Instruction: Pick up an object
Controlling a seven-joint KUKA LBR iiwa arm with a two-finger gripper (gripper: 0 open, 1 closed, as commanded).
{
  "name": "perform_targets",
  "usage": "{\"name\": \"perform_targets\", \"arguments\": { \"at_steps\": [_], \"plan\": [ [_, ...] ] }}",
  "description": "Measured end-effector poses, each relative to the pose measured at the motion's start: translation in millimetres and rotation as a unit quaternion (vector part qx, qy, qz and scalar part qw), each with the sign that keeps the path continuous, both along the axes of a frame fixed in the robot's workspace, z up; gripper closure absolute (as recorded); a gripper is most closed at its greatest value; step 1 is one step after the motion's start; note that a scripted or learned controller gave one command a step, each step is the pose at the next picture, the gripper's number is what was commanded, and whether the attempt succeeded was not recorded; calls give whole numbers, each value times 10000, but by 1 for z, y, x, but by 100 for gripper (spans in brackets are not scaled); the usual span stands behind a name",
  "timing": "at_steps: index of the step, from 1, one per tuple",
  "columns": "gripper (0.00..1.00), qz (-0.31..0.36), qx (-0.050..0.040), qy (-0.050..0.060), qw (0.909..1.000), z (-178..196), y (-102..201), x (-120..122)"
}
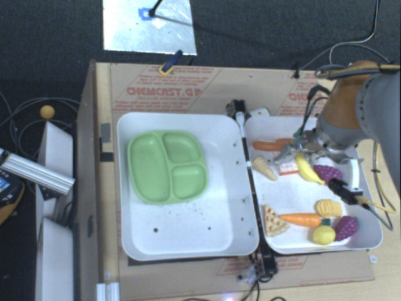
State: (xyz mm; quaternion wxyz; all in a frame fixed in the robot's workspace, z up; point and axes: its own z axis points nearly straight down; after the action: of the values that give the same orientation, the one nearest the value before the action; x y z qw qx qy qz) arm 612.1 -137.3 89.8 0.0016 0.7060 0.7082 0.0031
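Your gripper [293,148] sits low in the right bin [369,231], over its upper middle. From this angle you cannot tell whether it is released or clenched, and nothing is plainly caught in it. Its tip looks to be at or just above the right end of the orange-red sausage [270,145], with a small red-and-white piece [287,167] just below.

Toy food lies scattered around it: a banana [307,169] just beside the tip, purple grapes [327,172] next to that, a pale cheese wedge [264,168] to the left. Lower down you have a pizza slice [273,220], a carrot [301,219], corn [328,207], a lemon [323,235] and a second grape bunch [346,227].

The arm [369,105] enters from the right, orange band [341,102] above the wrist, angled down and leftward into the bin.

The left bin [188,237] holds a green divided plate [167,166], lying flat.
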Motion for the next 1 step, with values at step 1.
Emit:
{"name": "perform_targets", "arguments": {
  "at_steps": [1],
  "plan": [
    [100, 12, -28, -56, 10000, 13, -2, 3]
  ]
}}
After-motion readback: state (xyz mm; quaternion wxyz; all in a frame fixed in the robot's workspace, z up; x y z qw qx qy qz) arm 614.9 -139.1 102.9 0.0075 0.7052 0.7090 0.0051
